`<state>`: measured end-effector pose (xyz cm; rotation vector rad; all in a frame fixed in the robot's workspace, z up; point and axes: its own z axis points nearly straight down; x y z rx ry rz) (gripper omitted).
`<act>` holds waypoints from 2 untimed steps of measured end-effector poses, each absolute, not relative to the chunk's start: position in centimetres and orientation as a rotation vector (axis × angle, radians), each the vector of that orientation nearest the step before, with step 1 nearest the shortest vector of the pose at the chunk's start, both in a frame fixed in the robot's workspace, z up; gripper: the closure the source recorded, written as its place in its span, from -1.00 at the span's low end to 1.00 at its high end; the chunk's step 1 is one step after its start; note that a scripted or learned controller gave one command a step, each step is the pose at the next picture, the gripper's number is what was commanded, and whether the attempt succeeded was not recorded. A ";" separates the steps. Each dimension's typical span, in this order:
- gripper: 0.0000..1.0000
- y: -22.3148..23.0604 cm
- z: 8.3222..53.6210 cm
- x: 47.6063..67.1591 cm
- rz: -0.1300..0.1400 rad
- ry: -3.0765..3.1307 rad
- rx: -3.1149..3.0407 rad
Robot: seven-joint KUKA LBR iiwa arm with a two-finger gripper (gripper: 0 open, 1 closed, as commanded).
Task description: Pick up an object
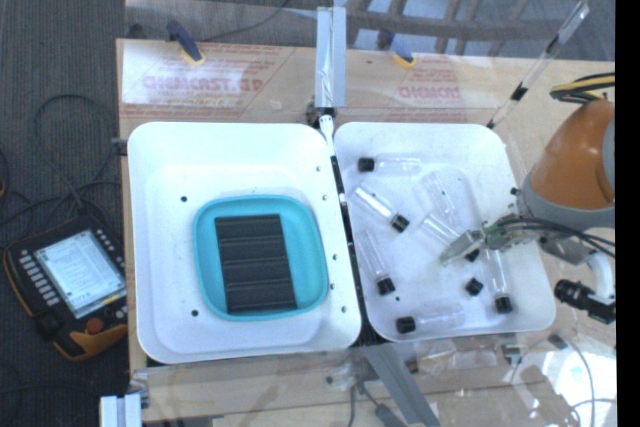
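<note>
Arm [575, 170] comes in from the right edge, orange band up top, grey wrist below it. Gripper [462, 250] points left and low over the right bin (fingers too small and blurred to read).

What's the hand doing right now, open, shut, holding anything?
Hand: cannot be told; it sits low in the right bin among the clear vials, too small and blurred to judge a grasp.
</note>
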<state>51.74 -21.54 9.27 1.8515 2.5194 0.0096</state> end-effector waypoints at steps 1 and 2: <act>1.00 -21.6 10.2 51.9 0.012 2.515 1.849; 1.00 -17.4 17.6 61.9 -0.003 2.330 2.106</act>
